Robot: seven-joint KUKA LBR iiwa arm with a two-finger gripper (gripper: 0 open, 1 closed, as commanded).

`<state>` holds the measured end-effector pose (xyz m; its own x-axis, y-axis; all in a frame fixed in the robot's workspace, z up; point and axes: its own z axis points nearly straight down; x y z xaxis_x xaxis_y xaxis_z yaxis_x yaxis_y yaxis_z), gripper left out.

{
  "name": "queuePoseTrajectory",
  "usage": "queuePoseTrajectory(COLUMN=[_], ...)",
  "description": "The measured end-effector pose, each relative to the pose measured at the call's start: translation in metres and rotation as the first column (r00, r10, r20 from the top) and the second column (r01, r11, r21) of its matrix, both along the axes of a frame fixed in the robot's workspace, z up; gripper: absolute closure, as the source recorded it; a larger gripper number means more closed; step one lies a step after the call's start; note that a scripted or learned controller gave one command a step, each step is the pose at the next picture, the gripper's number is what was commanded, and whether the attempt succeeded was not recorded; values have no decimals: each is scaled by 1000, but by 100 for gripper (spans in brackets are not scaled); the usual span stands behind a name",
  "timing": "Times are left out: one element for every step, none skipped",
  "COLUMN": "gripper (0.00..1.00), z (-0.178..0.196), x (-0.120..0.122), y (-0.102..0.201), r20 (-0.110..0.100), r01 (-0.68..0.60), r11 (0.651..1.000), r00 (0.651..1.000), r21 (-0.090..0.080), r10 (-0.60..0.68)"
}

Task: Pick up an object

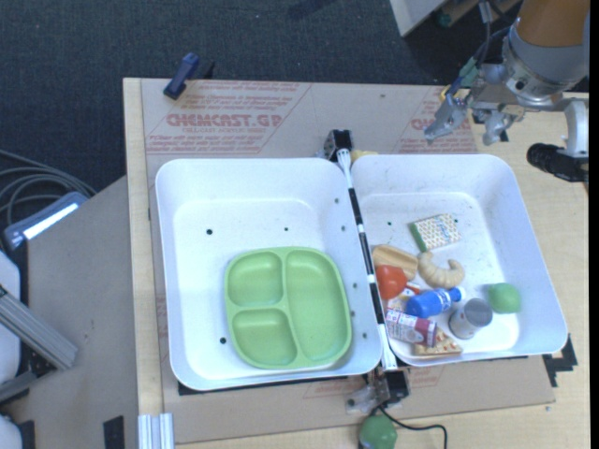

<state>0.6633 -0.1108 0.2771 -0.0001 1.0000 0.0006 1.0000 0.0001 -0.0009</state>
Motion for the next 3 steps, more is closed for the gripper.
queuePoseTrajectory(gripper=[0,0,100], z=[-92,-188,-176], x=[-58,-59,-57], y=[-47,-19,-20], r20=[-2,10,16], r01=[1,0,0], r11=[1000,1000,1000], r00=[1000,1000,1000], r21=[-1,-3,-5], r10=[-1,0,0])
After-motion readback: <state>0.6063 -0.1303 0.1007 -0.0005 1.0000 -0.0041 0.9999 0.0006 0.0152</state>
